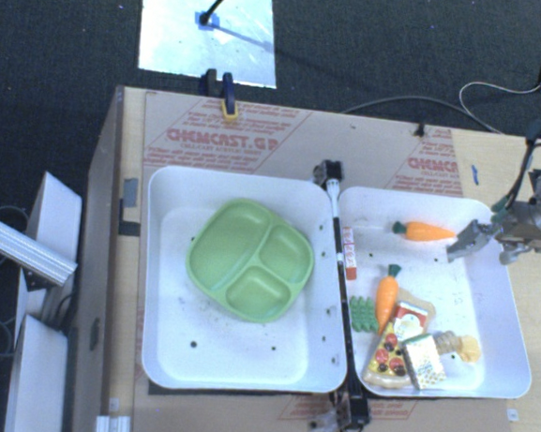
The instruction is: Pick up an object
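1. My gripper hangs over the far right part of the right bin. I cannot tell from this slant how my jaws stand, and I see nothing held between them.
2. A carrot lies on its side just at my 9 o'clock, its orange tip pointing toward me, near but apart.
3. A second carrot lies toward my 7 o'clock, leaves away from me, with a green piece beside it.
4. Farther toward 7 o'clock sit a pizza slice, a small box and a yellow piece, crowded at the bin's near edge.
5. Bare white floor lies at my 6 o'clock; the bin's far rim runs close at 12.
6. The left bin, well off at 9 o'clock, holds a green divided plate.
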### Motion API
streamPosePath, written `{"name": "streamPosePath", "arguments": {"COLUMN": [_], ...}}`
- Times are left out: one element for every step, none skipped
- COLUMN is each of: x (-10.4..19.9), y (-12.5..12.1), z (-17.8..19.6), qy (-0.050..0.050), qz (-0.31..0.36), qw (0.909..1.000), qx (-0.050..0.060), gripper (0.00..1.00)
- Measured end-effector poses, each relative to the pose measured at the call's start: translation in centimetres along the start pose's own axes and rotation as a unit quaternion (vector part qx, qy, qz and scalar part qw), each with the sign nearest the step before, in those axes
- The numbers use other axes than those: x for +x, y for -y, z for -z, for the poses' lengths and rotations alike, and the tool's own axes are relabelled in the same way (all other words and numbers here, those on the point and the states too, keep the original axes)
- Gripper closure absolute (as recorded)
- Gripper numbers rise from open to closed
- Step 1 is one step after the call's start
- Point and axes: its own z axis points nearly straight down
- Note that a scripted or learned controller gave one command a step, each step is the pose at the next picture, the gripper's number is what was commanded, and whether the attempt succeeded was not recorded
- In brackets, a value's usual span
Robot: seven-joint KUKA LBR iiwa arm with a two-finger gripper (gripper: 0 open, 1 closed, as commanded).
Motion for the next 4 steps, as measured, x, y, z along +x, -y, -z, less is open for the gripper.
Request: {"name": "streamPosePath", "arguments": {"x": [-3.8,-3.4,-1.8,-5.2], "y": [-4.9,-9.3,-12.4,-12.6], "z": [-10.5,-19.3,-19.3,-19.4], "qy": [0.000,0.000,0.000,-0.006], "qz": [-0.001,0.000,-0.001,0.000], "qw": [1.0000,1.0000,0.9999,0.9999], "qx": [0.002,0.001,0.014,0.011], "gripper": [0.00,0.00,0.00,0.00]}}
